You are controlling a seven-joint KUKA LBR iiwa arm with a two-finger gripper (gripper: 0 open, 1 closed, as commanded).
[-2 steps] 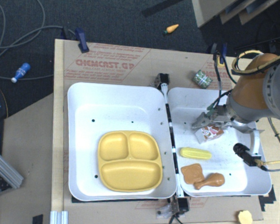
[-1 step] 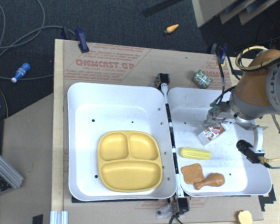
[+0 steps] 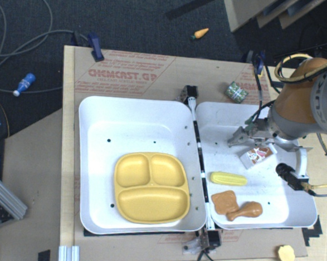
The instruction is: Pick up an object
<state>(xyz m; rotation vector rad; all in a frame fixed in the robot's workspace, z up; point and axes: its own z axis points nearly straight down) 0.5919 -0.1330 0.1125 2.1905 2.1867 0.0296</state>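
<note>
The end effector (image 3: pixel 251 136) hangs low in the right bin (image 3: pixel 226 117), at 10 o'clock from a small white carton (image 3: pixel 256 156) just beside it; how far it is open I cannot tell. A corn cob (image 3: pixel 228 179) and drumstick (image 3: pixel 245 210) lie toward 6 o'clock.

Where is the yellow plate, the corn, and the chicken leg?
yellow plate (image 3: pixel 151 187), camera view, on the ridge between its compartments.
corn (image 3: pixel 228 179), camera view, middle of the cob.
chicken leg (image 3: pixel 246 210), camera view, middle of the drumstick.
</note>
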